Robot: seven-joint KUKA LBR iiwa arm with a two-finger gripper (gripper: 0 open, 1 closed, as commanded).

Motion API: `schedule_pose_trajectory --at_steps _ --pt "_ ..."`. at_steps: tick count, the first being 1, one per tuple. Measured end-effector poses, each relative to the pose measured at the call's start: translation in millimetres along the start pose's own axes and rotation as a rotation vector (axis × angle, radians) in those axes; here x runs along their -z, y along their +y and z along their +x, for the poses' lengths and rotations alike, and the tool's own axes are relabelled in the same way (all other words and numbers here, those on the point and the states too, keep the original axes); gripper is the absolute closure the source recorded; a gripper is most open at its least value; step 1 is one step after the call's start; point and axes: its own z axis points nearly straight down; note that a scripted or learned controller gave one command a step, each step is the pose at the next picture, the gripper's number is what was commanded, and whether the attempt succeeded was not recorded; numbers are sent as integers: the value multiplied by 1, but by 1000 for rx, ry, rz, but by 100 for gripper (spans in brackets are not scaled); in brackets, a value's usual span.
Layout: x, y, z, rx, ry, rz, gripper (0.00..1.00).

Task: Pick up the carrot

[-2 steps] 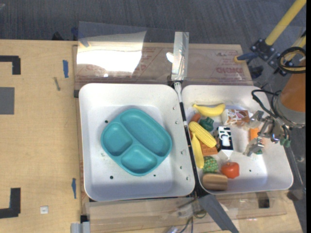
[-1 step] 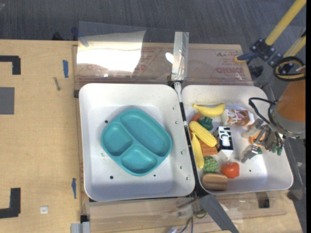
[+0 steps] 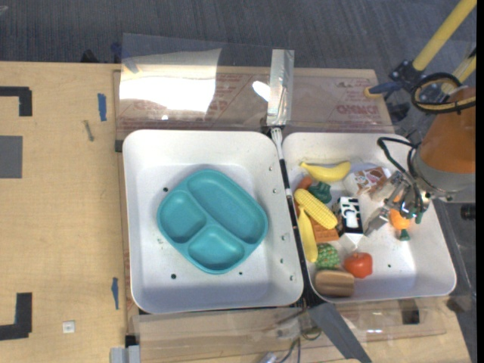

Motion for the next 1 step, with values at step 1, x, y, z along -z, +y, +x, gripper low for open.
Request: schedule_pose_trajectory --at_steps 1 --pt "13 2 -1 2 -7 -3 100"
